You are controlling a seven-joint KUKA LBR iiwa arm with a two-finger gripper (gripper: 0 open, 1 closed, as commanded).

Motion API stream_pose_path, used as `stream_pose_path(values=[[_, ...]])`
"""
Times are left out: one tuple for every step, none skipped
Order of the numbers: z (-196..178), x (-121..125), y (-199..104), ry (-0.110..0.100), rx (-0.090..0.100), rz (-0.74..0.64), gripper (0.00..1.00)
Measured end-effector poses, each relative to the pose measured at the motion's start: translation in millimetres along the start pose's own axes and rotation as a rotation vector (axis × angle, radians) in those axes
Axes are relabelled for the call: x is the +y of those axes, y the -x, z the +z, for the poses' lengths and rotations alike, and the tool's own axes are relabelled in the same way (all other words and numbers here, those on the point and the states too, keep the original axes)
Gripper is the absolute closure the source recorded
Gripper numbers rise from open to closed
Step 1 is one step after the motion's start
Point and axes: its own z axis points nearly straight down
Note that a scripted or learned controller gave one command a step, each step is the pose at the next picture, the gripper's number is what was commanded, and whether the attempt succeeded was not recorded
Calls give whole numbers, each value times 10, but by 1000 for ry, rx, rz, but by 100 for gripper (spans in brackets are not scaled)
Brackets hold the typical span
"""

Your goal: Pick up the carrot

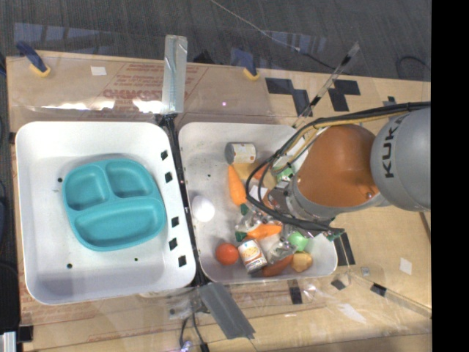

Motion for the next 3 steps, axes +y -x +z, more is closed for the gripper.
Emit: stream_pose_path(values=[[6,237,215,3,2,-25,0],[-109,237,247,-1,-1,-34,100],[-784,350,466,-5,-2,-28,100]])
